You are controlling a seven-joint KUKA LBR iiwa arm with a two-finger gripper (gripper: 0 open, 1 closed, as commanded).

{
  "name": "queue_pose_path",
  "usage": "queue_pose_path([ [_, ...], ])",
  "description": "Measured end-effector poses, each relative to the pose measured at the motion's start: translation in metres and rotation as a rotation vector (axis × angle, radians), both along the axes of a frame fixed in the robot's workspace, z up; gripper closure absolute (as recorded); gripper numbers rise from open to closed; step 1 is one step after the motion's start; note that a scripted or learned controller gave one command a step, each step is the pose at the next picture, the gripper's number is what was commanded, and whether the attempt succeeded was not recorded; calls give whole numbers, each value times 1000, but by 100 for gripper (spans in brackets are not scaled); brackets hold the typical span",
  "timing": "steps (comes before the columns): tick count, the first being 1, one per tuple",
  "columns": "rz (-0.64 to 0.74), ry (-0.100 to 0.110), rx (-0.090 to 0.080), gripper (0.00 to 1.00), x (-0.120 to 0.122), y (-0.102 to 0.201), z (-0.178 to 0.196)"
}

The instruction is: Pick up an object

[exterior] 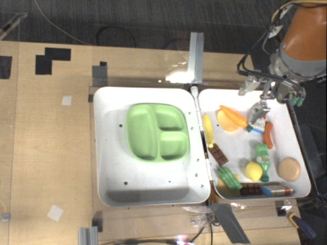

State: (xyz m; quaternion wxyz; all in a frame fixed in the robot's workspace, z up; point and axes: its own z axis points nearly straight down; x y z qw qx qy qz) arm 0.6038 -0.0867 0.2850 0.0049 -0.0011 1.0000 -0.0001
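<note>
Gripper [259, 115] hangs low in the upper part of the right bin [301, 152], over a small white-and-blue packet [258, 124] beside the carrot [234, 116]. How far it's open, I cannot tell from here. Nothing visibly held. Best play: drop straight down, centre on the packet, avoid the red sausage [267, 135] just right, then close firmly before lifting.

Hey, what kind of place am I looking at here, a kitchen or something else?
Most likely a robot lab bench, not a kitchen. A robot arm hangs its gripper over a white bin of toy food, a green divided tray sits in the neighbouring bin, and cables trail across the dark floor.
</note>
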Motion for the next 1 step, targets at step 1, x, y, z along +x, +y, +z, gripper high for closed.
queue_pose_path([
  [1,29,14,2,0,10,-61,-161],
])
